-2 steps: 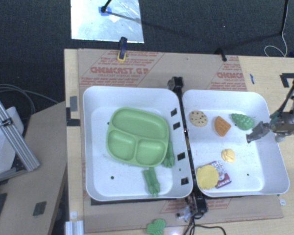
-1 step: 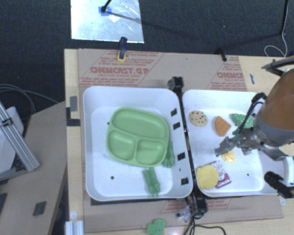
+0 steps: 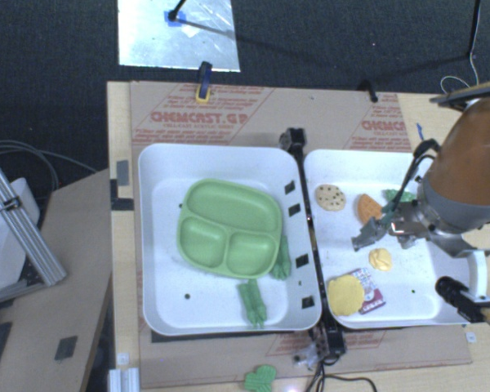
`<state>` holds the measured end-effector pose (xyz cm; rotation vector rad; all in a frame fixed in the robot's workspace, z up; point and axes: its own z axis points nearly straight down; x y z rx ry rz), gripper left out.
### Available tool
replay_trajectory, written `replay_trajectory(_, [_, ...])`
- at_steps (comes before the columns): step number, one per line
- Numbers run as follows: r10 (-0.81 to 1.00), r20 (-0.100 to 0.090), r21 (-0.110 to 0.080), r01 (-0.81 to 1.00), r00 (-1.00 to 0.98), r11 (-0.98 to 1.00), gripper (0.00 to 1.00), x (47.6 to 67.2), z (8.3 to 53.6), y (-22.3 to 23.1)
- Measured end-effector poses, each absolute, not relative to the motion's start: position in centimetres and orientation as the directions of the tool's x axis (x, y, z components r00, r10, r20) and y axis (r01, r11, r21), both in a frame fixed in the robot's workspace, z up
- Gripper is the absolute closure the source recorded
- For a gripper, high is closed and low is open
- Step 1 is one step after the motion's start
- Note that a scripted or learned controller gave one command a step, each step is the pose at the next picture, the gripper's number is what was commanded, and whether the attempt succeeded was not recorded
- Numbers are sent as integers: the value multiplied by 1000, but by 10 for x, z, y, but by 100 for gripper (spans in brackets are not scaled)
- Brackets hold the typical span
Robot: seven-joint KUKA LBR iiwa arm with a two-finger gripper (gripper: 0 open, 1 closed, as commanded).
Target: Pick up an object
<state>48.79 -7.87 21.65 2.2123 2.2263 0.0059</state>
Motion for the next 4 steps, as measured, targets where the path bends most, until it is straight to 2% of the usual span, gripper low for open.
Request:
replay_trajectory(1, [1000, -5, 7, 1000, 3, -3, 0, 487, 265, -139])
replay_trajectory(2, [1000, 3, -10, 1000, -4, 4, 0, 531, 114, -130])
replay_trajectory(3, [1000, -2, 4, 1000, -4, 4, 0, 621, 90, -159])
replay_trajectory(4, [1000, -3, 7, 1000, -9, 9, 100, 622, 102, -158])
